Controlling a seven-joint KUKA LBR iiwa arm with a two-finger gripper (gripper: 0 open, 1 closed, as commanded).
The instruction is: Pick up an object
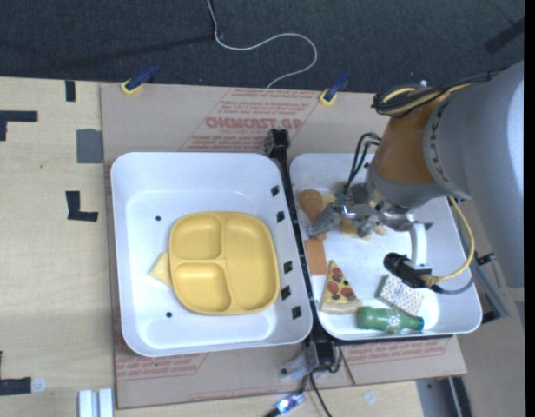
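Observation:
My gripper (347, 224) is low in the left half of the right bin (450, 320), at the end of the grey arm with its orange band (405, 150). Its fingers stand spread apart, open, with one grey finger (323, 222) pointing toward the bin divider; nothing shows between them. A brown rounded object (311, 201) lies just up-left of that finger. An orange flat strip (316, 254) lies just below it. A toy pizza slice (339, 287), a green bottle (387, 320) and a white patterned packet (401, 295) lie nearer the front edge.
The left bin (137, 189) holds a yellow divided plate (224, 261) with a yellow piece (158, 269) poking out at its left. A black cable connector (406, 269) hangs over the right bin. The divider wall (289, 233) runs between the bins.

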